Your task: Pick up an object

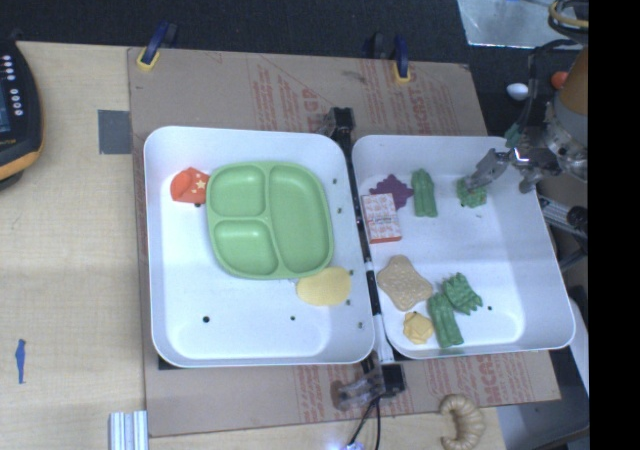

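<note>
Gripper [487, 174] at three o'clock in right bin [520, 268], small green toy [471, 193] touching its fingertips, grip state indiscernible

You see two white bins [160, 238] — a pale green divided plate [268, 218], a red piece with a yellow star [188, 185], a yellow lump [324, 287], a purple toy [390, 186], a red-and-white packet [381, 217], a tan cracker [404, 282].

The arm reaches in from the right edge, its wrist low and angled leftward and downward. The pincer [484, 174] sits at the end of the metal wrist (grey, with an orange band showing higher up), its tip pointing down-left.
</note>
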`<state>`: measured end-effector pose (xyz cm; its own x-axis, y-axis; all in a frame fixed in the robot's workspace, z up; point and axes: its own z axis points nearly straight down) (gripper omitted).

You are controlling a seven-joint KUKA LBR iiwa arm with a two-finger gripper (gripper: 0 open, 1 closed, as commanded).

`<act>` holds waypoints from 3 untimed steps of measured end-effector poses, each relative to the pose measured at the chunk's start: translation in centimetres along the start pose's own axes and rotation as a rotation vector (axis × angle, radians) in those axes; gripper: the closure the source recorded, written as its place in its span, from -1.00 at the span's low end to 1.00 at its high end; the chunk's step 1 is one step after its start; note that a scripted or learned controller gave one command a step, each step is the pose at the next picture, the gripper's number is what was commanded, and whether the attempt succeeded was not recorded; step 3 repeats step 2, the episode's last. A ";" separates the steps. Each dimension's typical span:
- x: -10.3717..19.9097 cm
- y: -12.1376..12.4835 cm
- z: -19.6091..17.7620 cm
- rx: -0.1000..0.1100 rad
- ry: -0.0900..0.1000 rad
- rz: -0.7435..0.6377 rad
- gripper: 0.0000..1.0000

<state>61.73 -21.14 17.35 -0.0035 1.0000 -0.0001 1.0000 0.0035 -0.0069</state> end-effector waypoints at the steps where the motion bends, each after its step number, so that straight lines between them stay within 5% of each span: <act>1: 0.3 -6.3 8.8 0.008 0.004 0.000 -1.00; 2: 0.0 4.5 -0.2 -0.020 -0.005 -0.005 -1.00; 3: 0.0 4.5 -0.2 -0.020 -0.005 -0.005 -1.00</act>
